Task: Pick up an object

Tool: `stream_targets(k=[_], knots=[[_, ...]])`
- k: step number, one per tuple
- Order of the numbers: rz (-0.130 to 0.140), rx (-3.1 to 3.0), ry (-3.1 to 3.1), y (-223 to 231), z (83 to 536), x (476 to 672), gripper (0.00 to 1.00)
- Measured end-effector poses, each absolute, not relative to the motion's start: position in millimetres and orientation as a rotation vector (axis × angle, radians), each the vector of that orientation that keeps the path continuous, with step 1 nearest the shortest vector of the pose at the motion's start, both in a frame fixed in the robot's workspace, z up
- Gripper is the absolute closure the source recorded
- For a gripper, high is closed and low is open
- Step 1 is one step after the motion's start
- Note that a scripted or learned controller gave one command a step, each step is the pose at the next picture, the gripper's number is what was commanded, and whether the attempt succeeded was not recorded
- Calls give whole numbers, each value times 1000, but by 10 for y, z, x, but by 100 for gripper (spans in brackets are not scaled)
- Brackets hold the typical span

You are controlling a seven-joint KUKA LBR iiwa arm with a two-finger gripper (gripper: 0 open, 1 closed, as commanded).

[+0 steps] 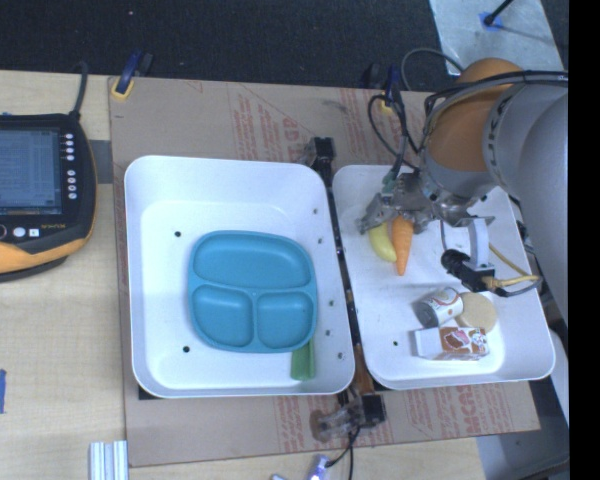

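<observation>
White right bin (520, 363): claw (398, 213) state unclear, arm hiding the carrot (403, 245) top.

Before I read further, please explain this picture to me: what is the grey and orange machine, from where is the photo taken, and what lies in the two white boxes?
The photo comes from one fixed camera above the bench, looking down at a slant. The grey machine with the orange band is a robot arm, reaching in from the right. Its hand is low over the right bin, just above a toy carrot and a yellow piece beside it. I cannot tell whether it grips anything. Nearer the front of that bin lie a small cup-like item, a pale round piece and a flat packet. The left bin holds a blue divided plate and a green piece at its front edge. The device with the screen on the left sits on the bench.
</observation>
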State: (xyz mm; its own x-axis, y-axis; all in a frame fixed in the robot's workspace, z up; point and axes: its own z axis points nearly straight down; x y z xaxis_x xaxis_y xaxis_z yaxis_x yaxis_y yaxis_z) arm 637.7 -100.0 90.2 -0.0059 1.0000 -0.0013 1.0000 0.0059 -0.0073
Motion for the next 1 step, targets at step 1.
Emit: stream_targets(k=[1], knots=[[10,-2211,-2229,-1015,1019,6386,100]])
